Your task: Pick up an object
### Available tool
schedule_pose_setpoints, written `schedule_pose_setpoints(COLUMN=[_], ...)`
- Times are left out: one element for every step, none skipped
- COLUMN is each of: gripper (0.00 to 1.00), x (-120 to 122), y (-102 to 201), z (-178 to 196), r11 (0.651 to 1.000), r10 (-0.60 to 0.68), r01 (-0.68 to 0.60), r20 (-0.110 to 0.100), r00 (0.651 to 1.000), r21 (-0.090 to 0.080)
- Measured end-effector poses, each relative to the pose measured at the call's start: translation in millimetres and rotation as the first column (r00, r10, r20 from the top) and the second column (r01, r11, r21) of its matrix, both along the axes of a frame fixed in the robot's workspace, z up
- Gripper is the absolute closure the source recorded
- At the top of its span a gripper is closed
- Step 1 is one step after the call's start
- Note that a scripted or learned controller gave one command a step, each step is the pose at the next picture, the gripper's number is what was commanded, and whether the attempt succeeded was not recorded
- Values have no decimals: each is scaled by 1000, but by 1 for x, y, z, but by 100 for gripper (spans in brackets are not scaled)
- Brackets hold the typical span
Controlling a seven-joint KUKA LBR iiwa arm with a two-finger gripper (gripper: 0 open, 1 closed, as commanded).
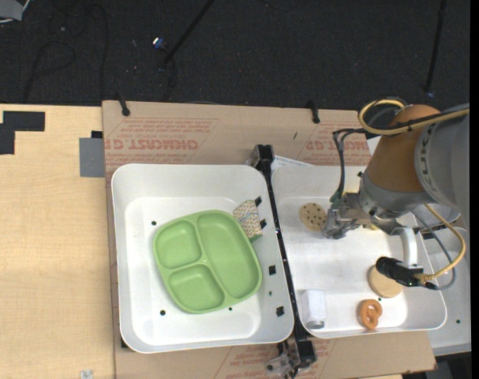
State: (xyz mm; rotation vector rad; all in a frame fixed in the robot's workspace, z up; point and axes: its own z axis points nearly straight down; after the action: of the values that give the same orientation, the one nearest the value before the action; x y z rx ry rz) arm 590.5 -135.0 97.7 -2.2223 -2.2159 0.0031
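Camera view looks down at a slant on a pale wooden worktop, where a brown cardboard sheet carries two shallow white bins side by side. The grey arm with the orange band comes in from the right and bends down over the right white bin. Its hand hangs low over the upper middle of that bin. Seen from above, it does not show whether it is open or closed, and nothing can be seen held in it.

A round tan biscuit-like disc with dark dots lies on the bin floor just beside the hand, on its left. Whether the two touch cannot be told. Nearer the front of the same bin, a small white cylinder lies close to the left wall. An orange pretzel-shaped ring sits to its right. A plain tan round disc rests just above the ring, partly covered by robot hardware.

The left white bin holds a light green plastic plate with three compartments, lying flat and turned at an angle. A small beige patterned piece sits at the plate's upper right corner, next to the wall between the bins. It overlaps the plate's rim.
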Motion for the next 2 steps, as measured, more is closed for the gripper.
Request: schedule_pose_setpoints(gripper=[100,100], x=[-3,2], y=[-3,-1], z=[43,86], r11=[1000,1000], r10=[-1,4], r01=[1,-4], r20=[4,6], r00=[1000,1000], r21=[-1,-1])
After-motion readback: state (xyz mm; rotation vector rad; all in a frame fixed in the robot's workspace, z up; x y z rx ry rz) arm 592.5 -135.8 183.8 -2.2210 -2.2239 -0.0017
